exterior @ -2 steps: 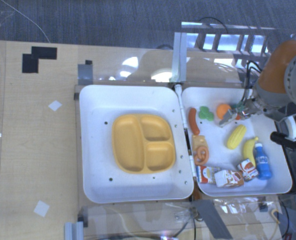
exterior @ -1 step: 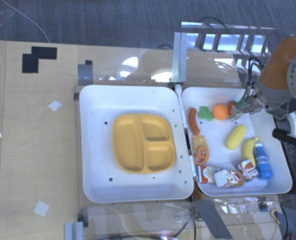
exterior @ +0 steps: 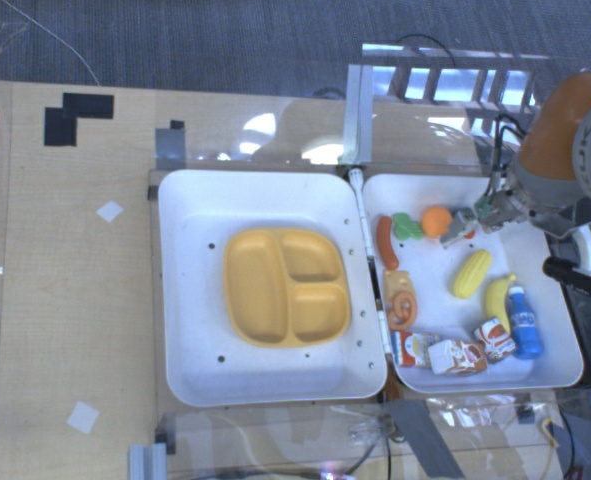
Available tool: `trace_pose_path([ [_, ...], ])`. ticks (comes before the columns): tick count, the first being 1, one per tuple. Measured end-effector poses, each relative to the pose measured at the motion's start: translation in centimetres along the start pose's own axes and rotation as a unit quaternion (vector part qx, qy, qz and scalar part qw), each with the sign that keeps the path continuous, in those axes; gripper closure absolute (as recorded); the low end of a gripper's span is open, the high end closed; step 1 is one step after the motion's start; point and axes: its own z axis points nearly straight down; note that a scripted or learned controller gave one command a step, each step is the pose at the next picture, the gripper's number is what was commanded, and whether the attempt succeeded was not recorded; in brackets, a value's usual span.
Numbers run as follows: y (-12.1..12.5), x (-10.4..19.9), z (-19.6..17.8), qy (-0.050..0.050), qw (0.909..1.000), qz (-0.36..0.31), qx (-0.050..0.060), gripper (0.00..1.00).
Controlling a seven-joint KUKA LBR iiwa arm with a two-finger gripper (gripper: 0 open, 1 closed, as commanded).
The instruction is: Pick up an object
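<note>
**Nothing lifted yet**

On the desk (exterior: 65,268), the left bin (exterior: 190,268) holds one yellow divided tray (exterior: 285,286). The right bin (exterior: 560,368) holds all the pickable toys: a red sausage (exterior: 384,241), a green piece (exterior: 407,227), an orange ball (exterior: 435,221), a corn cob (exterior: 471,273), a banana (exterior: 498,298), a blue bottle (exterior: 524,324) and small packets (exterior: 453,355). The hand (exterior: 467,224) sits low beside the ball; whether its fingers are spread or closed, I cannot tell. The pick looks still to be made.

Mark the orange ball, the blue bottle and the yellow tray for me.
orange ball (exterior: 435,221), camera view, its middle.
blue bottle (exterior: 524,325), camera view, mid-body.
yellow tray (exterior: 286,286), camera view, the ridge between its compartments.
</note>
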Motion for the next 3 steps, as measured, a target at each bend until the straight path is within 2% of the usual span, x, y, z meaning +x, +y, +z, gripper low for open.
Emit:
trace_pose_path([
  [1,-0.3,-0.1,1.4,0.003,0.9994,-0.033,0.004,0.0],
  [2,-1.0,3.6,1.3,0.003,0.9933,0.115,0.004,0.0],
  [3,3.2,3.5,1.5,0.006,0.9861,0.164,0.023,0.0],
])
